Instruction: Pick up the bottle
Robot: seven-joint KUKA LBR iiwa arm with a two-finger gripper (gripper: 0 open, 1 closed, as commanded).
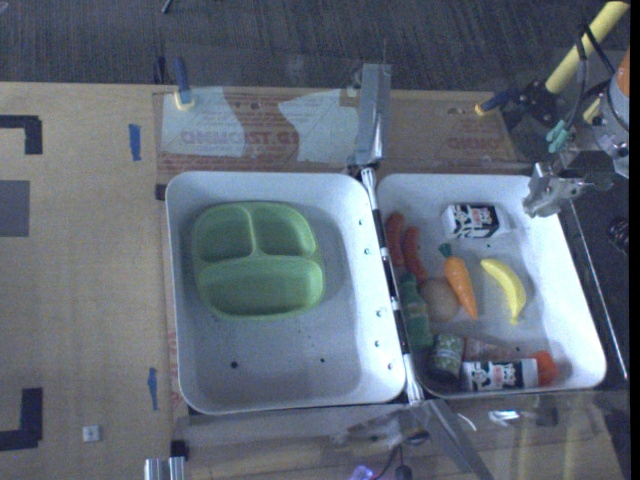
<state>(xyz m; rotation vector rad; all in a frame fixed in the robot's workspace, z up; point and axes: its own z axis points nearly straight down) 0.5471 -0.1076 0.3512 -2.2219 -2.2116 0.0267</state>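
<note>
A small dark green bottle (415, 313) lies along the left wall of the right bin (585, 298), its neck pointing to the far side. A second bottle (505, 372) with a white label and an orange-red end lies on its side along the near wall. My gripper (546, 194) hangs over the far right corner of the right bin, well away from both bottles and to the right of a small milk carton (471, 220). I see nothing in it.
The right bin also holds two red sausages (403, 243), a carrot (459, 280), a banana (505, 286), a brown round thing (438, 298) and a dark can (446, 356). A green divided plate (258, 258) lies in the left bin (200, 368).
</note>
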